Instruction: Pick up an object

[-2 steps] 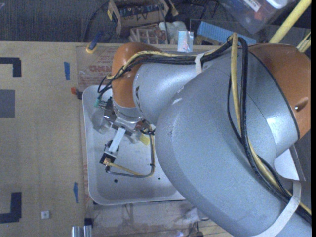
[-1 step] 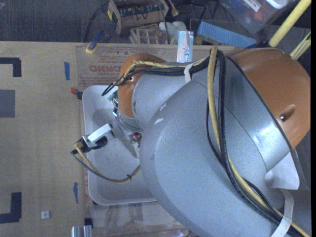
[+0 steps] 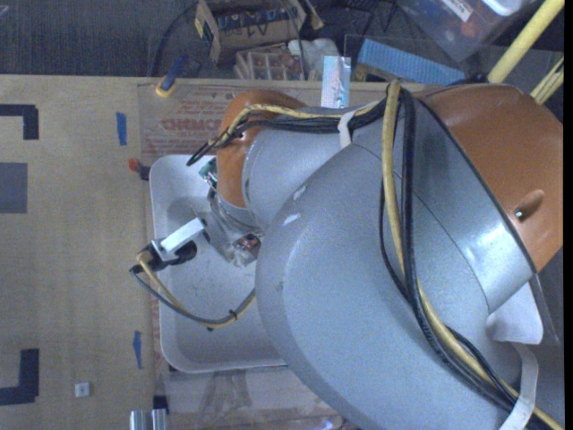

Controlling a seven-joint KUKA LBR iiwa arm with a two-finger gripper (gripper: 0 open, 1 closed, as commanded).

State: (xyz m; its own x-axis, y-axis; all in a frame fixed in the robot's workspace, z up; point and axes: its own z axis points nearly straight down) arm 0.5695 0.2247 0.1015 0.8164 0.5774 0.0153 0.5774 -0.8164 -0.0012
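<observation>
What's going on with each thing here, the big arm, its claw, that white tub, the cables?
arm: reaching in from the right, bent down over the bin, covering much of it.
claw: low inside the bin; its grip is hidden from view.
white bin: flat on the bench, floor partly visible.
cables: loose, looping down into the bin.
blue tape marks: stuck on the bench.

Blue tape strips point(image 3: 121, 129) and black square marks point(image 3: 23, 121) on the wooden bench point(image 3: 72, 240).

Light is even and fairly bright, from above; soft glare sits on the arm point(image 3: 376, 267) at centre right; the bin point(image 3: 183, 334) is dim beneath it; upper frame is dark; detail slightly soft.
</observation>
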